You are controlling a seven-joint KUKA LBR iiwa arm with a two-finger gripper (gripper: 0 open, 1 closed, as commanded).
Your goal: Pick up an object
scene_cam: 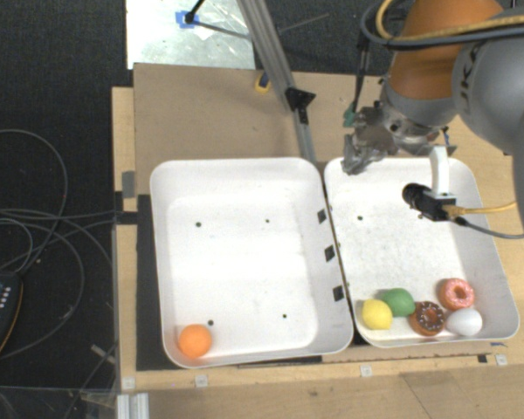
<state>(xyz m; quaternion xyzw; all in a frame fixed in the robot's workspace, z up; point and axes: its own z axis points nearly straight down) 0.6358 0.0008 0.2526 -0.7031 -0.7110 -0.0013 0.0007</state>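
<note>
**Gripper poised over the right bin's far edge**

On the left, an orange ball (194, 340) is seen lying in the near left corner of the left bin (236, 182). Moving right, a cluster is found along the near wall of the right bin (380, 186): a yellow lemon (376, 314), a green object (399, 301), a chocolate doughnut (429, 319), a pink doughnut (456, 293) and a white ball (465, 322). The gripper (356, 162) is seen above the far left corner of that bin, well apart from the cluster; whether it is clenched or released cannot be told.

No legible text or labels.
</note>
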